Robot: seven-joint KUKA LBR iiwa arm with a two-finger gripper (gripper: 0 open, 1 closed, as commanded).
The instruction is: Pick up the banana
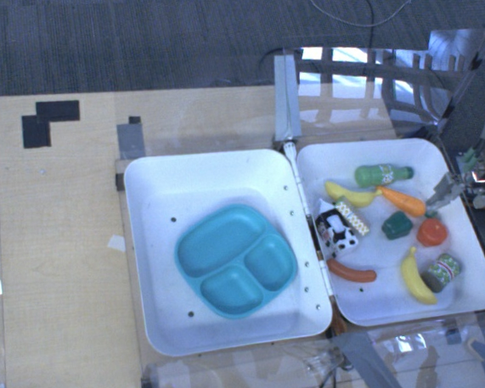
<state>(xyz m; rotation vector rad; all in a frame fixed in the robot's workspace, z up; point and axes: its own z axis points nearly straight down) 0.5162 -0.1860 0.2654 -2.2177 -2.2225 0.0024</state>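
Note:
Two yellow bananas lie in the right bin [470,295]. One banana [350,193] is at the upper left, just below a green bottle [382,174]. The other banana [416,279] lies near the front, touching a small can [442,270]. My gripper [444,190] reaches in over the bin's right rim. It sits just right of an orange carrot [403,201] and above a red tomato [432,231]. It is apart from both bananas, and nothing shows in its grasp.
The right bin also holds a dark green block [396,225], a red sausage [352,271], a black-and-white item [337,230] and a white ridged piece [352,219]. The left bin [157,240] holds a blue divided plate [236,260].

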